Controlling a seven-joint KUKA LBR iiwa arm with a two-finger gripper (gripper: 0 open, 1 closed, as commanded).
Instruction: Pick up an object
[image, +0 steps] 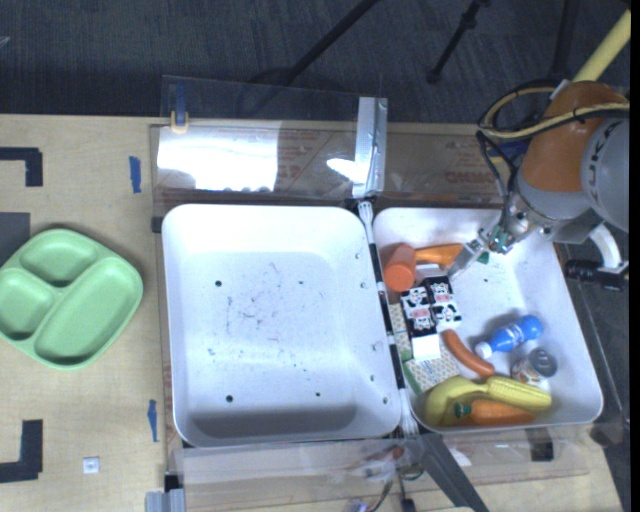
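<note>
My gripper (478, 249) hangs over the back of the right bin (572, 330), reaching in from the upper right. Its tip is just right of an orange carrot (436, 255) that lies against the bin's back left. An orange cup (400, 268) rests beside the carrot. Below them lies a black-and-white patterned box (431, 304). A reddish sausage (466, 352), a blue and white bottle (510, 334) and a small grey round piece (541, 361) sit toward the front. A yellow banana (484, 391) and another carrot (505, 413) lie along the front wall.
The left bin (270, 310) stands next to the right one, with a low divider between them. A green divided plate (65, 297) rests on the bench at the far left. A clear plastic panel (265, 150) and a metal post (370, 145) stand behind the bins.
</note>
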